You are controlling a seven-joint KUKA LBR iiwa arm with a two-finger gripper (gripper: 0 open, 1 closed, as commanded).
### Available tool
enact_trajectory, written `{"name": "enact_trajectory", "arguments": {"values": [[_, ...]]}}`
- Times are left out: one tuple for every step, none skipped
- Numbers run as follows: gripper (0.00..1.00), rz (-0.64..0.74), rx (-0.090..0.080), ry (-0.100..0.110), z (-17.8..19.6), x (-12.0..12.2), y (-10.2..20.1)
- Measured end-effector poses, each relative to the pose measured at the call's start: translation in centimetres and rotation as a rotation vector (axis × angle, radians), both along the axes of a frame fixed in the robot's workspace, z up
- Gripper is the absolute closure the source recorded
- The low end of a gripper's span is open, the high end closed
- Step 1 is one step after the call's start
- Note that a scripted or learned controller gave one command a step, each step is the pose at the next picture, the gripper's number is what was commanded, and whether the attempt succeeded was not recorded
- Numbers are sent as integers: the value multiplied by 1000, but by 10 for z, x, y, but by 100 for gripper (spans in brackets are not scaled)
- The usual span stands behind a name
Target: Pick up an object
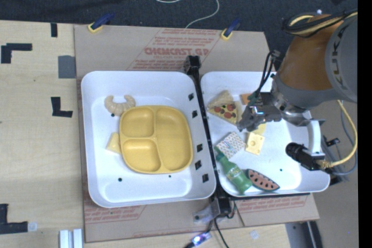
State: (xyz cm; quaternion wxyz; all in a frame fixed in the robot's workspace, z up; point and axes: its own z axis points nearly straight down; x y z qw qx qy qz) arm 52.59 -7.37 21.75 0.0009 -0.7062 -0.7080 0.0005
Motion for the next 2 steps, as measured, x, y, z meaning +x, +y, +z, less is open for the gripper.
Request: {"name": "enact_trajectory", "arguments": {"values": [[100,-1,0,-1,16,-4,3],[100,0,0,0,16,-5,1]]}}
